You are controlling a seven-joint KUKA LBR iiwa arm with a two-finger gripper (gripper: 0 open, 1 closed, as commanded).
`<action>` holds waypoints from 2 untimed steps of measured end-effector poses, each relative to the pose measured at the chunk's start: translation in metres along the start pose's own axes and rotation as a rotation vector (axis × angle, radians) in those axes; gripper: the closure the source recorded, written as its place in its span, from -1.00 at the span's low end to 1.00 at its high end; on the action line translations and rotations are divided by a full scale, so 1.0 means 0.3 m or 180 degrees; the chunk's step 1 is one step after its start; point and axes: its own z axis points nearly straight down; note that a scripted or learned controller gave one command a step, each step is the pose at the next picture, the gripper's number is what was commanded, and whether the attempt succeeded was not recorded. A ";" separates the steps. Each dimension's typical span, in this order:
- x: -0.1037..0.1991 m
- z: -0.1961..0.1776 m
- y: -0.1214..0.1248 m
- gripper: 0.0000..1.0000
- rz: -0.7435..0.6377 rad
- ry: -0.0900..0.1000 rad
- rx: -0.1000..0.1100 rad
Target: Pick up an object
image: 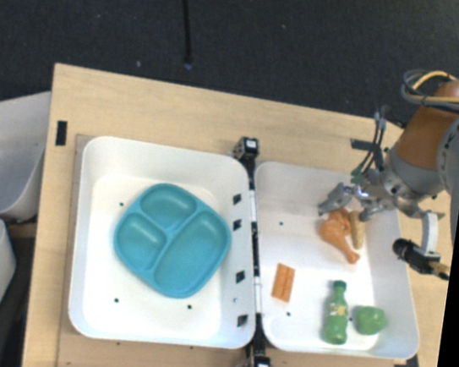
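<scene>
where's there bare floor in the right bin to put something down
Free: the right bin's upper-left floor, between the divider and the chicken drumstick, and the strip left of the orange block. Crowded: the upper right, where the gripper hangs over the drumstick, and the lower right with the green bottle and green ball.

Before me the pale wooden surface (72, 95) carries two shallow white bins set side by side, their inner rims touching along the middle. The left bin (78, 284) lies toward the surface's left side and the right bin (298, 184) toward its right, each leaving bare wood showing at the far edge. A small black fitting (246, 147) sits on the wood at the far end of the seam between them, and another (258, 366) at the near end.
</scene>
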 end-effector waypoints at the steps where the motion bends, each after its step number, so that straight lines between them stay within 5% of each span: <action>1: -0.001 0.130 0.003 -1.00 -0.0002 0.0005 -0.0004; 2: -0.006 0.085 0.008 1.00 -0.0009 -0.0010 -0.0028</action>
